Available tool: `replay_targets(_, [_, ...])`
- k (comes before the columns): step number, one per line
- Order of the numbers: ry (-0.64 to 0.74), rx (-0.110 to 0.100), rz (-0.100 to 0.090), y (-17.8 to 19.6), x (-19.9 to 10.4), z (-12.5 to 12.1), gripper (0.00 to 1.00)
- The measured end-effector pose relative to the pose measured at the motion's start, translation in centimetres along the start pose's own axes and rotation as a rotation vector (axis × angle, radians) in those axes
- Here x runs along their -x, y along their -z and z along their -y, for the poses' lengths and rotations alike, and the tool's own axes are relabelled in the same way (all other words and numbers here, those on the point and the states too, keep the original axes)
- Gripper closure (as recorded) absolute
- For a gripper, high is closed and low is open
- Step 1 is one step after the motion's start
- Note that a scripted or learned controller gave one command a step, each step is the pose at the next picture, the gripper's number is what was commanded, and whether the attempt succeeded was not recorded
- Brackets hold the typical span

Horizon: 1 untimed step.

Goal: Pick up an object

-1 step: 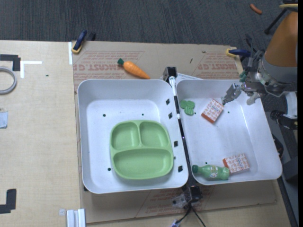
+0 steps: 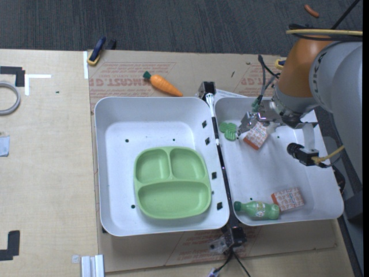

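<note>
Camera view from above the bench, at a slant: the grey arm (image 2: 337,68), with its orange band (image 2: 302,62) above the wrist, reached in from the right over the far part of the right bin (image 2: 323,209). Its gripper (image 2: 252,122) hung low near that bin's far left corner, right against a small white-and-orange packet (image 2: 257,136) that lay tilted just below it. Whether the packet sat between the fingers could not be made out, and whether the gripper was apart or together could not be told from this angle. A small green object (image 2: 229,130) lay just left of the gripper, beside the wall shared by the two bins. Along the near edge of the same bin, a green bottle (image 2: 258,210) lay on its side, with a small orange-patterned box (image 2: 287,198) just to its right. A black fitting (image 2: 302,153) with a yellow cable stood over the right side of that bin.

The left bin (image 2: 115,126) held a green divided plate (image 2: 172,182), set flat toward the near side, its three compartments showing nothing in them. Beyond the bins, on the brown cardboard sheet (image 2: 132,74), a toy carrot (image 2: 163,83) lay near the far edge of the left bin. A blue-and-yellow clip (image 2: 97,50) rested at the cardboard's far left corner.
</note>
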<state>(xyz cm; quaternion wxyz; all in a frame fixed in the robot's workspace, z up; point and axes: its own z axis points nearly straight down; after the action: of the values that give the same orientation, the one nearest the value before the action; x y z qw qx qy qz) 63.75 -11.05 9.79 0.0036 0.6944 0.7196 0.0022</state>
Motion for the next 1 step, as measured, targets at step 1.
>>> replay_targets(1, [-0.001, 0.007, 0.005, 1.11, 0.23, -0.15, 1.00])
